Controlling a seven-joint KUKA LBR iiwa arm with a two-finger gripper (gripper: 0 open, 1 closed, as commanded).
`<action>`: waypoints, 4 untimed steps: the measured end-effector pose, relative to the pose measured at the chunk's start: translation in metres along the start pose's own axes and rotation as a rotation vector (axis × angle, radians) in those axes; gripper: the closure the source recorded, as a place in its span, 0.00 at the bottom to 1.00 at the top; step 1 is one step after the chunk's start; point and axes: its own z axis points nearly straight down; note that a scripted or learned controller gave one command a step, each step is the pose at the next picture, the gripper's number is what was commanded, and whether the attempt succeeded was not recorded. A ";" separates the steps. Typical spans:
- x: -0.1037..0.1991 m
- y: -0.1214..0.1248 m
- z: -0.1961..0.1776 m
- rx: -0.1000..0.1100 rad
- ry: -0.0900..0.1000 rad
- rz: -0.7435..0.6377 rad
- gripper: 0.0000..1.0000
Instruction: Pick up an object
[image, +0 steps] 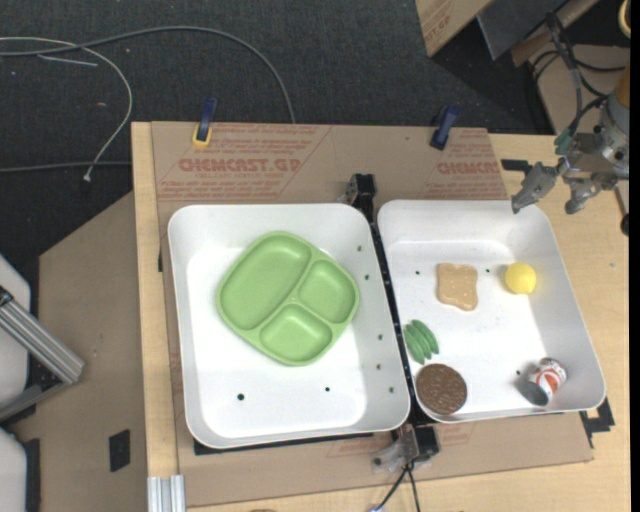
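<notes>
The right bin (570, 300) holds a tan toast slice (458, 286), a yellow ball (519, 278), a green leafy piece (421, 340), a brown round disc (441, 388) and a small white-and-orange object (546, 378) near its front right corner. My gripper (552, 194) hangs over the back right rim of that bin, beyond the yellow ball. Its two fingers are spread wide and open, with nothing between them.
A green divided plate (288, 297) lies in the left bin (200, 380). Both bins rest on a cardboard sheet (250, 160) held by blue clamps (206, 120) at the back. Cables and boxes lie on the dark floor behind.
</notes>
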 end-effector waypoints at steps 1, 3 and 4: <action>0.000 0.000 -0.001 -0.002 -0.001 0.000 0.00; 0.003 0.005 0.101 0.001 0.000 -0.002 0.00; 0.002 0.015 0.149 0.001 0.000 -0.002 0.00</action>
